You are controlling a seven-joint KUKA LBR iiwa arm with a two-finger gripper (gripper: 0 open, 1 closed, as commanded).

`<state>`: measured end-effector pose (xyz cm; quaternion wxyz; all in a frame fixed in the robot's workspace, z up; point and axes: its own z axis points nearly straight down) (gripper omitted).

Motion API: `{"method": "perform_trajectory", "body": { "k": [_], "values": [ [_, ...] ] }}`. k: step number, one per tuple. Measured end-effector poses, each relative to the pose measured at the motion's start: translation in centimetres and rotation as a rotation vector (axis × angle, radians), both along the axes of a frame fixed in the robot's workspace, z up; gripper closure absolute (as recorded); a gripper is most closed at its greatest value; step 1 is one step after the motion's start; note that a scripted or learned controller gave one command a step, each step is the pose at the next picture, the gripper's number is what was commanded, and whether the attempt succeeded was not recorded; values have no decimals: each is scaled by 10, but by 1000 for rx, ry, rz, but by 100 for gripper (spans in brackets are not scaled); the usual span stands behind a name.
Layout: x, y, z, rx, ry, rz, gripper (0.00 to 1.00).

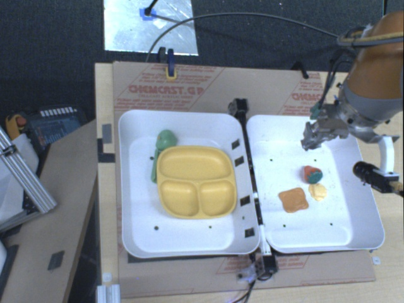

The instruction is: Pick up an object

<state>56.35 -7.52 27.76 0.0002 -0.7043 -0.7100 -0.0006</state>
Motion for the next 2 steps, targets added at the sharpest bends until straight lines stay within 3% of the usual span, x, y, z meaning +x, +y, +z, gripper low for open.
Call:
{"method": "perform_trajectory", "body": {
  "k": [2],
  "values": [
    [-6,108,-3,1,-1,1,100]
  ]
}}
